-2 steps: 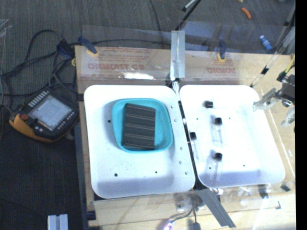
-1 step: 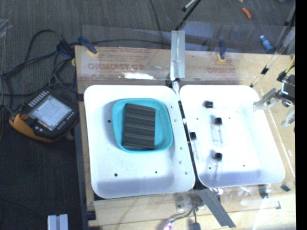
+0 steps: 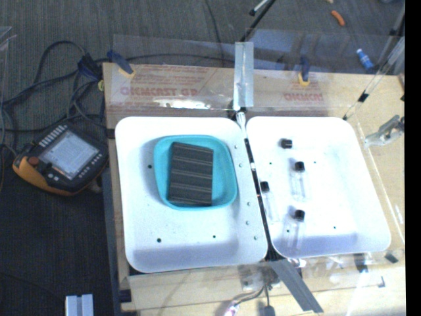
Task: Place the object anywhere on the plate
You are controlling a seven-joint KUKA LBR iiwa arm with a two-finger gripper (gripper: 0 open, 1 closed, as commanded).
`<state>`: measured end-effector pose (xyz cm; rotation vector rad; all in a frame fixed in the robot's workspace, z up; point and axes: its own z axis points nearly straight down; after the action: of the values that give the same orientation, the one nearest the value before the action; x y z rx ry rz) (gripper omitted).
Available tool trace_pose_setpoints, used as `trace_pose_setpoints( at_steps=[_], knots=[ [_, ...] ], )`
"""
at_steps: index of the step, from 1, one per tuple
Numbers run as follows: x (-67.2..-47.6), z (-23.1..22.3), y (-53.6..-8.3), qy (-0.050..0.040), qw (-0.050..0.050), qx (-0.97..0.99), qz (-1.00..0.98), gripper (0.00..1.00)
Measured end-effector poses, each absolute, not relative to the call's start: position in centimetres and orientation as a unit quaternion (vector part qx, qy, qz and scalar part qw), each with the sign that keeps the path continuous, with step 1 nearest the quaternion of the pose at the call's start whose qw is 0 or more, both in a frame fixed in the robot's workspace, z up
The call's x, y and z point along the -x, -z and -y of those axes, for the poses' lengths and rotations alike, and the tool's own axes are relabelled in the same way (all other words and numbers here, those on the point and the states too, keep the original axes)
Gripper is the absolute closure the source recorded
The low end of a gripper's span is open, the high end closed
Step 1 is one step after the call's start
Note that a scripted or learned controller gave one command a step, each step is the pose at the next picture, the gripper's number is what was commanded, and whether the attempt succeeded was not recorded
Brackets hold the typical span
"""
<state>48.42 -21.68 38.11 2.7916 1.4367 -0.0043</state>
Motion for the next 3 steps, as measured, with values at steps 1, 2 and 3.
trace_pose_setpoints(
  at_steps=[1, 2, 3],
  knots=[
    [-48.43, 21.16, -43.42, 0.0014, 0.001, -0.904, -0.428, 0.0],
    [-48.45, 21.43, -42.83, 0.0016, 0.0, -0.933, -0.359, 0.0],
    [-48.49, 21.94, -43.34, 0.0016, 0.0, -0.957, -0.289, 0.0]
  ],
)
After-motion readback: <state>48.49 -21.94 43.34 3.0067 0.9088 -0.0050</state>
